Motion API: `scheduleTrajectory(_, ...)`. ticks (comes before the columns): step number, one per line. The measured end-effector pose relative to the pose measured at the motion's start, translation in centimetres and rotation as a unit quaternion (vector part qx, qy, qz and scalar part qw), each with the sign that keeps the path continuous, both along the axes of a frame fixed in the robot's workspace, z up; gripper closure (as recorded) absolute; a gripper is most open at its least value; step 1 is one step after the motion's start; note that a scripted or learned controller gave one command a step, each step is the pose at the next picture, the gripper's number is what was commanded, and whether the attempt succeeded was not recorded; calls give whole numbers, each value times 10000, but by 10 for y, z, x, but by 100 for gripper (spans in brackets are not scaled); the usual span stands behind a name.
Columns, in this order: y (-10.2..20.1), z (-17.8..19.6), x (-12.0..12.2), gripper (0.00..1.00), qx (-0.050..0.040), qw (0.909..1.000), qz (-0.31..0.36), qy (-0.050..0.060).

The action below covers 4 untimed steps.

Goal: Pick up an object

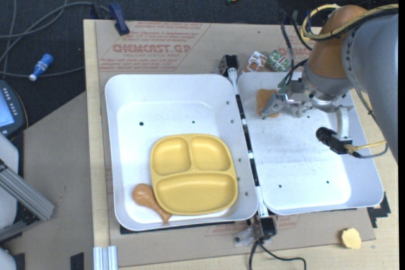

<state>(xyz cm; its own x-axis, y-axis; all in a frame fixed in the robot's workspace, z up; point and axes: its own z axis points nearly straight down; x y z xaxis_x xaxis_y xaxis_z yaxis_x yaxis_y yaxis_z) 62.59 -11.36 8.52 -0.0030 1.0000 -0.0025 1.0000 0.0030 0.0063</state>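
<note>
Hand (288, 100): low in the right bin's (304, 186) far left corner, beneath the orange-banded wrist; whether it is released or clenched, cannot tell.
Orange object (267, 102): in that same corner, just beside the hand.
Left bin (126, 104): holds a yellow divided plate (192, 173), with a tan drumstick (149, 200) touching its near left edge.
Table (158, 47): brown board under both bins.

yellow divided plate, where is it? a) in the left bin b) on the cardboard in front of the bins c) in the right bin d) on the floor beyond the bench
a: the yellow divided plate lies flat inside the left bin, with an orange drumstick-shaped toy against its lower left edge.
</note>
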Motion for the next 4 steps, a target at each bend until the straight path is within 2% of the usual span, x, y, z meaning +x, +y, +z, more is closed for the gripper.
scheduleTrajectory(1, 15, 0, 43, 0, 4, 10000, 2, 0)
scheduleTrajectory(2, 14, 11, 42, 100, -3, 10000, 0, 1)
scheduleTrajectory(3, 15, 10, 42, 0, -3, 10000, 2, 8)
scheduleTrajectory(4, 11, -1, 8, 0, 17, 10000, -23, 47)
